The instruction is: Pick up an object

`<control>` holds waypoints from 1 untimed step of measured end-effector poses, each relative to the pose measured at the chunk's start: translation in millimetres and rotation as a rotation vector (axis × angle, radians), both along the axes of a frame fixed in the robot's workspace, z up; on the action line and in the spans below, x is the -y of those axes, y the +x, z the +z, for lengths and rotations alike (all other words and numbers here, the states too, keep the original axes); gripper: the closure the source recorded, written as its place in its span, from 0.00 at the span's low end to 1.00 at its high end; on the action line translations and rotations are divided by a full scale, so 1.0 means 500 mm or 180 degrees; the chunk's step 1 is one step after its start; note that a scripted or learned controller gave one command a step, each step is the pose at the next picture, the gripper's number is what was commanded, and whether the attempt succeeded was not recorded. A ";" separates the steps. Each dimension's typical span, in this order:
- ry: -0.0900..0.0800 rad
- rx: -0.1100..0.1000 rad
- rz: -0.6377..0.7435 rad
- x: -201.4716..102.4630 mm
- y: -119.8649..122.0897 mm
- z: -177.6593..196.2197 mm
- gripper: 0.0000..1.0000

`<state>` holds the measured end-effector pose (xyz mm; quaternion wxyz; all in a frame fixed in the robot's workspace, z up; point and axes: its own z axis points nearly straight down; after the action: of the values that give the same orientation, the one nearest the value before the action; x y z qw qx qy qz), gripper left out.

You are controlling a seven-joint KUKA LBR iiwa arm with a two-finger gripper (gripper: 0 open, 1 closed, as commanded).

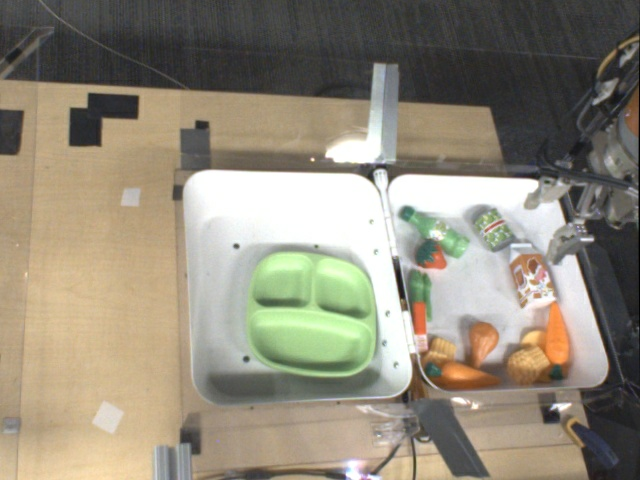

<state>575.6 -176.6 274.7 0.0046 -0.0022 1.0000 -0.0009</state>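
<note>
My gripper (553,216) hangs over the far right part of the right bin (455,193), its two pale fingers (568,239) spread open with nothing between them. Just below and left of it lies a red and white packet (532,278). Further left are a green can (492,228), a green bottle (435,230) and a strawberry (432,256). An orange carrot (557,334) lies by the right wall. Along the front wall sit a second carrot (465,374), a tan bread piece (526,364) and an orange-brown piece (483,340).
The left bin (215,268) holds a green divided plate (312,313). A green and red stick-shaped item (419,304) lies along the wall between the bins. A metal post (384,118) stands behind the bins. The arm (615,138) enters from the right.
</note>
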 end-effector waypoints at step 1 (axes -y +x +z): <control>0.0012 -0.0040 0.0069 0.056 -0.017 -0.276 0.00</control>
<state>567.1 -204.6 136.6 -0.0017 -0.0131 0.9999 0.0010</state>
